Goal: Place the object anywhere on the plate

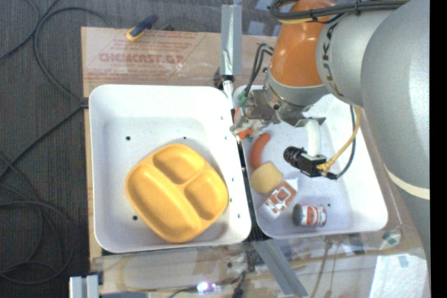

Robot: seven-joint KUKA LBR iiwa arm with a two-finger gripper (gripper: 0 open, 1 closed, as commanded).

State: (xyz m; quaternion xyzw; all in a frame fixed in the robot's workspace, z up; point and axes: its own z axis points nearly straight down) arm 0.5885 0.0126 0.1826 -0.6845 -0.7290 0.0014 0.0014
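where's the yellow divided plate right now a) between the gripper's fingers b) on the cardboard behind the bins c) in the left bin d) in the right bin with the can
c: the yellow plate lies flat in the left bin, while the can and hot dog sit in the right bin.

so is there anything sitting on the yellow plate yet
No, the yellow plate in the left bin is bare; the sausage and can lie in the right bin.
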